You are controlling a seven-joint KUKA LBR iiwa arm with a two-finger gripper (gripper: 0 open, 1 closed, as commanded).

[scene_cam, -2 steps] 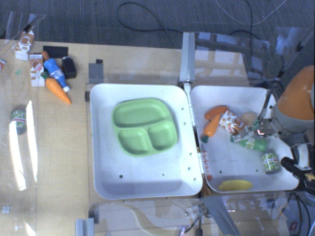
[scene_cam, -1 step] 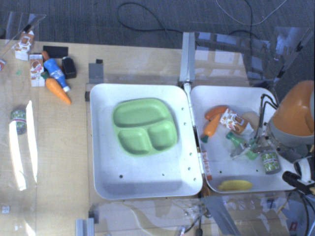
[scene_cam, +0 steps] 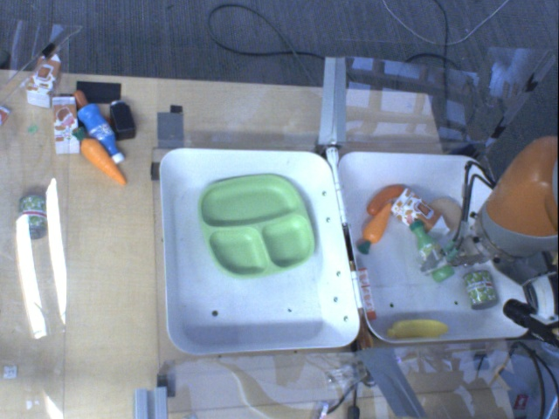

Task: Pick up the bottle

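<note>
The bottle (scene_cam: 430, 250) lies on its side in the right bin (scene_cam: 389, 308), a green-tinted thing with its long axis running from upper left to lower right, roughly at the bin's middle and a little toward the right wall. My tool (scene_cam: 458, 253) sits just beside its lower end, coming in from the right, and I cannot tell whether the bottle is actually caught in it or how it stands.

Crowding is the problem. A small carton (scene_cam: 410, 209) touches the bottle's upper end, an orange carrot toy (scene_cam: 379, 219) lies just left of that, and a little can (scene_cam: 479, 289) stands near my tool's lower side. A banana (scene_cam: 417, 328) rests by the near wall, well apart. The freest room, I judge, is to the bottle's lower left, across bare bin floor.
</note>
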